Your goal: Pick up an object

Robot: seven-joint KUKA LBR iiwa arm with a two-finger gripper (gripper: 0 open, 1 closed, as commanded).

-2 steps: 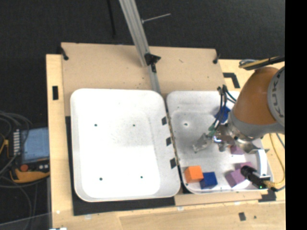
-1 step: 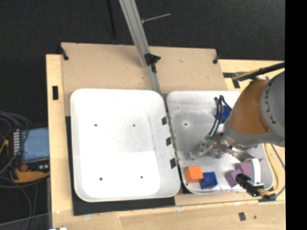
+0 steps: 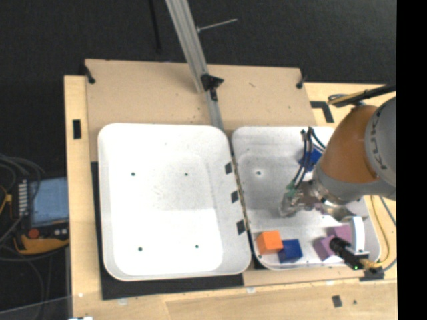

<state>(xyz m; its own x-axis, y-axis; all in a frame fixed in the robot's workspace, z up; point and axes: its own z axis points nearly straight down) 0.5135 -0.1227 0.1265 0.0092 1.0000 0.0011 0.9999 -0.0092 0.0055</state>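
Fingers of the gripper are hanging low over the right bin; their spread is impossible to tell. Approach is underway: the orange block and blue block are lying nearer the front, so the next move needs realigning and descending.

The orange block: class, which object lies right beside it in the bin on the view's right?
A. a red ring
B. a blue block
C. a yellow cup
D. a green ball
B: the orange block sits at the near edge of the right bin, with the blue block directly beside it.
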